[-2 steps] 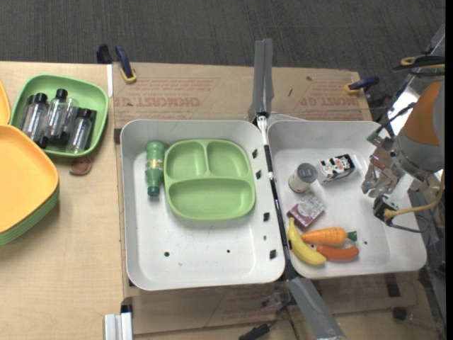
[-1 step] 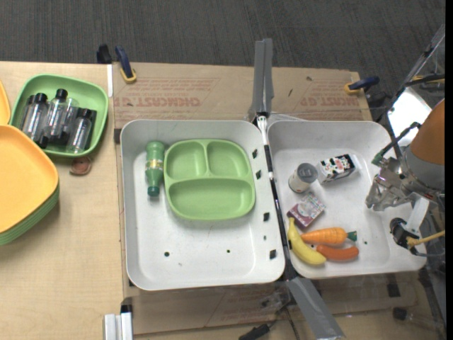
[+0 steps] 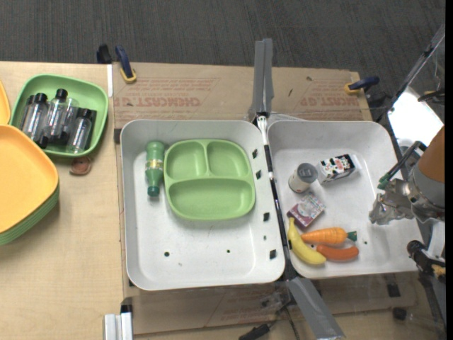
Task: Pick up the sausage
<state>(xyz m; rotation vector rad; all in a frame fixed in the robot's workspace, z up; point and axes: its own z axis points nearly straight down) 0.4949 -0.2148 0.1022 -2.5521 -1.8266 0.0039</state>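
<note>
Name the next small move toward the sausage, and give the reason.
Probably shift the pincer leftward and toward the front of the right bin, to hang above the sausage. The sausage lies near that bin's front edge, just beneath the carrot and beside the banana, apart from the pincer.

The sausage (image 3: 340, 253) lies in the right bin (image 3: 368, 137) — just before the carrot (image 3: 328, 236), right of the banana (image 3: 304, 248).

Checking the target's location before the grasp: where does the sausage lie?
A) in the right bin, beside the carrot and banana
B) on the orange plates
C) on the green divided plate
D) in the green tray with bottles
A: the sausage lies in the right bin, just below the carrot and right of the banana.
</note>
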